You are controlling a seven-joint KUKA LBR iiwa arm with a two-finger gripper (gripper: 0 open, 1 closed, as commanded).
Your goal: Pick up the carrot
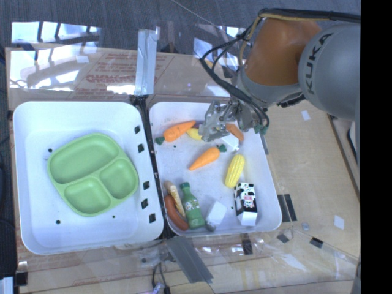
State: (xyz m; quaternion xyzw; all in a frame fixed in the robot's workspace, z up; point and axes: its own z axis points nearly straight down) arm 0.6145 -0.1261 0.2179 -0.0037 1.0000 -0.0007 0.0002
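Two white bins (37, 237) on bench; green plate (92, 173) left. Carrot (204, 158) mid right bin, beside corn (234, 169); second carrot (179, 131) farther back. Gripper (214, 130) low over far side, grip state seemingly unreadable.

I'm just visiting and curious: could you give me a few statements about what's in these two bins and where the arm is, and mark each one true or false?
1. The green plate lies in the left bin. True.
2. The corn cob lies on the green plate. False: it lies in the right bin, beside a carrot.
3. The gripper is over the far end of the right bin. True.
4. The green bottle stands upright in the left bin. False: it lies on its side in the right bin.
5. The milk carton has a cow pattern. True.
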